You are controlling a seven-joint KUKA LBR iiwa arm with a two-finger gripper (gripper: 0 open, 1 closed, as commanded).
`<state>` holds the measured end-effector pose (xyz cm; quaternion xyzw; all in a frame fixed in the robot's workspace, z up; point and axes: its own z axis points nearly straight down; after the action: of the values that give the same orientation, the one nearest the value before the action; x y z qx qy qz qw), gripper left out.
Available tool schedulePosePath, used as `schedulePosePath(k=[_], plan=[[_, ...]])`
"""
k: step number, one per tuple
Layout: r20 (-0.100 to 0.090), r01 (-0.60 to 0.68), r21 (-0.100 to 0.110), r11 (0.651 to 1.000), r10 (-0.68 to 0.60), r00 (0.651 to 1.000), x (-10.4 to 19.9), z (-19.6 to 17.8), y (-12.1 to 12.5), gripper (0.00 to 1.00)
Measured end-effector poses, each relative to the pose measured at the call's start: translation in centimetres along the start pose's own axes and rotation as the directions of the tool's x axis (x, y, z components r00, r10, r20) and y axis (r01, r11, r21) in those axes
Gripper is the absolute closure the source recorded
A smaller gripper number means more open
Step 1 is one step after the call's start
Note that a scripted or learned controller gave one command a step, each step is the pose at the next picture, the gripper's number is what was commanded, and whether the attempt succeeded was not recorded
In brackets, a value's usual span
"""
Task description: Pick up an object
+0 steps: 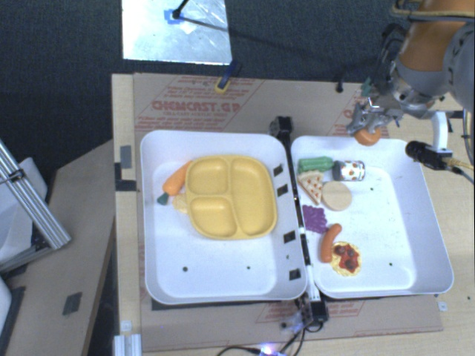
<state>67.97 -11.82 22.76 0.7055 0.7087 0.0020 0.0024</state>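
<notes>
Closest to cam is the little pizza toy (346,259) in the right bin (415,221), w/ a sausage (329,243) just beside it. My gripper (367,128) is up over that bin's far rim, clamped on an orange object (367,135) (looks like toy fruit, can't say for sure). I'd lift slow and straight, since the grip looks shallow. The left bin (159,221) holds a yellow tray (226,196) and a carrot (176,179). Desk (200,106) is cardboard-covered, dark carpet behind.
</notes>
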Motion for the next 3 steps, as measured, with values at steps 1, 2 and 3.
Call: schedulePosePath(k=[1,2,3], plan=[[-0.002,0.002,0.008,1.0,-0.002,1.0,4.1,0.4,-4.1,1.0],[-0.002,0.002,0.009,1.0,-0.002,1.0,8.1,1.3,-7.3,1.0],[-0.002,0.004,0.008,1.0,-0.004,1.0,12.8,1.7,-9.9,1.0]])
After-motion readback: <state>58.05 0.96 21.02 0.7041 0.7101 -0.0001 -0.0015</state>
